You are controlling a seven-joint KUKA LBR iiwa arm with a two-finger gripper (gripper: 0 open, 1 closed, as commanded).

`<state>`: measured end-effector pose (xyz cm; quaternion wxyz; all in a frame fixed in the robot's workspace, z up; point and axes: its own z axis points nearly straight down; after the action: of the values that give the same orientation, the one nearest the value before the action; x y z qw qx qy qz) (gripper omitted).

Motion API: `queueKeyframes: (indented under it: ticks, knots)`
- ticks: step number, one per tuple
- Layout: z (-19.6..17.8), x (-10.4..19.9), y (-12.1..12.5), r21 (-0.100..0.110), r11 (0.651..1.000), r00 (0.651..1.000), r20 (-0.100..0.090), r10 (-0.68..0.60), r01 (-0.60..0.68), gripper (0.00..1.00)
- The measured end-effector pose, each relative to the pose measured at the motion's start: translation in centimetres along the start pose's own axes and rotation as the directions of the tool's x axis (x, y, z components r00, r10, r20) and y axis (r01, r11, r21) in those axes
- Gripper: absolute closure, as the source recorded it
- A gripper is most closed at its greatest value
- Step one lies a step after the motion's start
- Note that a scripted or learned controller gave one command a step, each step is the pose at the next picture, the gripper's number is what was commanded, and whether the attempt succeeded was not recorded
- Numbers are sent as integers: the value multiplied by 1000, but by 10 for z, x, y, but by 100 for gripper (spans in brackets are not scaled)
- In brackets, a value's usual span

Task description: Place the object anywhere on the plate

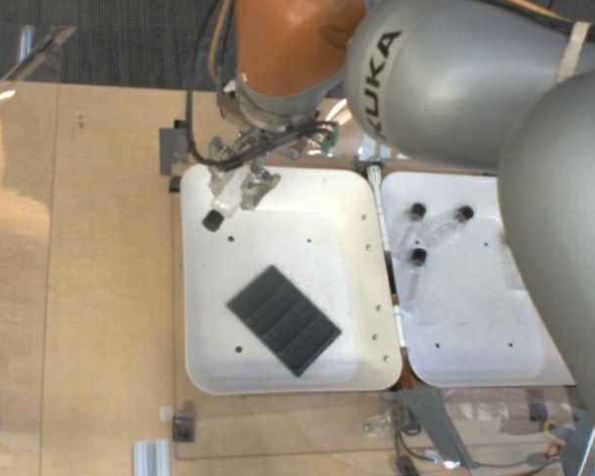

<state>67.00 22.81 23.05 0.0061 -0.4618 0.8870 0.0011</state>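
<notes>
Nearest the lens: grey arm point(476, 77), entering from the view's right, with orange band point(293, 28) above the wrist.

Below the band: tool point(236, 201), poised over the far-left corner of the view-left bin point(362, 365). Set wide, two pale fingers point(257, 188) standing apart, nothing between them.

Just below the finger closer to the bin's left wall: small black piece point(212, 220), on or just above the white floor. Touching that fingertip or not: cannot tell.

Further down the same bin, well apart from tool and piece: dark ribbed plate point(283, 320), square, lying flat and turned cornerwise, bare on top.

Beside it, across the shared rims: view-right bin point(476, 365), partly covered by the arm. Near its far-left corner, three small black-capped items point(416, 256) with clear bodies, close together but apart from one another.

Under and around both bins: pale wooden tabletop point(79, 266), with dark carpet point(99, 18) beyond its far edge.
</notes>
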Motion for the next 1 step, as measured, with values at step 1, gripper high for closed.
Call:
queueKeyframes:
  ticks: [1]
  knots:
    - [10, 4, -3, 0, 955, 955, 0, -296, 296, 100]
